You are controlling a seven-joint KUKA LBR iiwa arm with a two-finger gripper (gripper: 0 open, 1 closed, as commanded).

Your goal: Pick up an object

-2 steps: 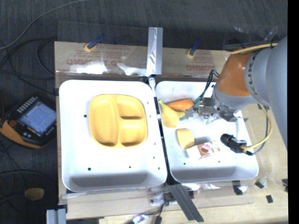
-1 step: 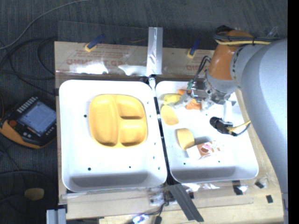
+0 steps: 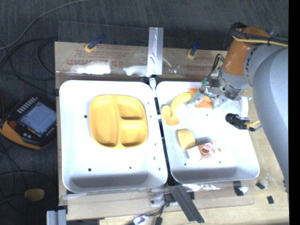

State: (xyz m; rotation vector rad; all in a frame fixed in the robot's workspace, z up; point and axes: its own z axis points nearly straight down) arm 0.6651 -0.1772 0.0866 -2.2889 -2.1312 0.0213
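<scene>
Claw [image 3: 206, 95], its grip state impossible to tell, hangs low over an orange piece [image 3: 203, 103], seemingly positioned to pick it.

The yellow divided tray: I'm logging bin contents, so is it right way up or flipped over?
Right way up. The yellow divided tray lies flat in the left bin with its compartments' hollows and dividing ridges facing the camera.

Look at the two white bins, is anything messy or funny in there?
Nothing looks spilled or broken. The yellow divided plastic tray lies slightly askew in the left white bin. In the right white bin, the small red-and-white packet lies tilted beside the pale yellow block. The gripper sits over the orange piece.
</scene>
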